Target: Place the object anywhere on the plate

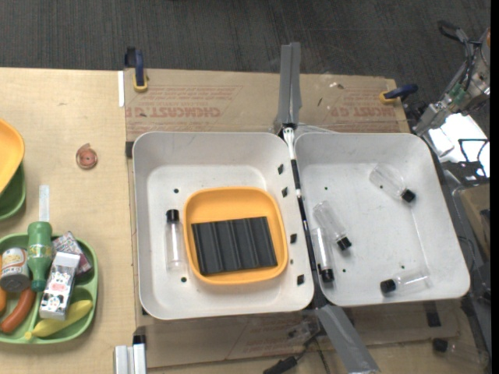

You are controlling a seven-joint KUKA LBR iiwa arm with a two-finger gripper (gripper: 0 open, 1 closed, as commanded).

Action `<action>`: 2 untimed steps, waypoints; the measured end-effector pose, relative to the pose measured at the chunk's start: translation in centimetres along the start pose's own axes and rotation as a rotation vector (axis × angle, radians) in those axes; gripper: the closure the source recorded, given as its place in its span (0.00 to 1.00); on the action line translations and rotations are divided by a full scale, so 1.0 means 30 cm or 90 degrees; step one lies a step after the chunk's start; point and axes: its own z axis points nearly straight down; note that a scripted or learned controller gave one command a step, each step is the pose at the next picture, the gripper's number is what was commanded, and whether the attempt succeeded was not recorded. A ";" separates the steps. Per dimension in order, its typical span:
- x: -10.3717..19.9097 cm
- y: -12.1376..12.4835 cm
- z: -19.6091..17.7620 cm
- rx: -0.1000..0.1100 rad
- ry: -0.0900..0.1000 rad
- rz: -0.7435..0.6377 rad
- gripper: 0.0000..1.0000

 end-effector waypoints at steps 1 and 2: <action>0.000 0.002 -0.266 0.000 0.000 -0.171 1.00; 0.001 0.003 -0.266 0.000 0.000 -0.171 0.00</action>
